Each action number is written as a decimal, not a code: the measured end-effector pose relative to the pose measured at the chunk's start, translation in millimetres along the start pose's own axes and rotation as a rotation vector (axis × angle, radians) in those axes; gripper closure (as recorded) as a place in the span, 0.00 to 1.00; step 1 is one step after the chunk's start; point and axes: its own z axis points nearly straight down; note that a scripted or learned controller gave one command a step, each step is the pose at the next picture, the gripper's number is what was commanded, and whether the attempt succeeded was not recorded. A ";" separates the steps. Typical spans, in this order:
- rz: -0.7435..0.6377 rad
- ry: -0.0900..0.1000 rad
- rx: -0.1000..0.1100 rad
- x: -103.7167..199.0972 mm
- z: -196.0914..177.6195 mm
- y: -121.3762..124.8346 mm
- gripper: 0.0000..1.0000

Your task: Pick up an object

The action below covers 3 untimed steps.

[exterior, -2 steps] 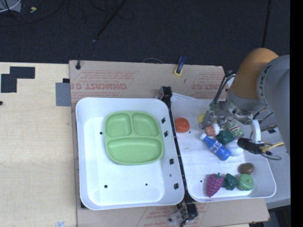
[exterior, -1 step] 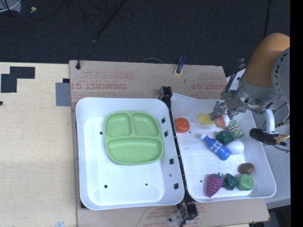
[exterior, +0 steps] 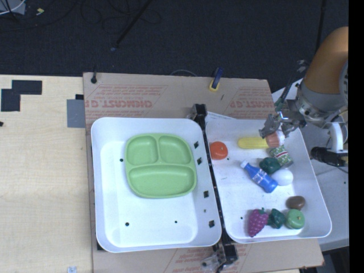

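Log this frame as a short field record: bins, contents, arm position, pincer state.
left bin: holds a green divided plate
right bin: holds the loose items
items, upper part: orange round piece, yellow piece, blue bottle, white egg-like piece
items, lower part: purple grapes, brown piece, green round piece
arm: over the right bin's upper right corner
pincer: low above the items near the yellow piece; state cannot be told
grasp: none visible

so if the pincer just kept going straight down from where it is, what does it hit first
Most likely the small pinkish item right beneath the pincer, by the end of the yellow banana-shaped toy in the right bin. Depth is hard to judge from this slanted view, so it may already be touching.
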 end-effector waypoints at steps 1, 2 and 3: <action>-0.001 0.000 0.001 -2.5 -26.4 0.0 1.00; -0.006 0.003 0.008 38.3 -25.6 -41.0 1.00; -0.006 0.003 0.010 86.5 -15.5 -72.8 1.00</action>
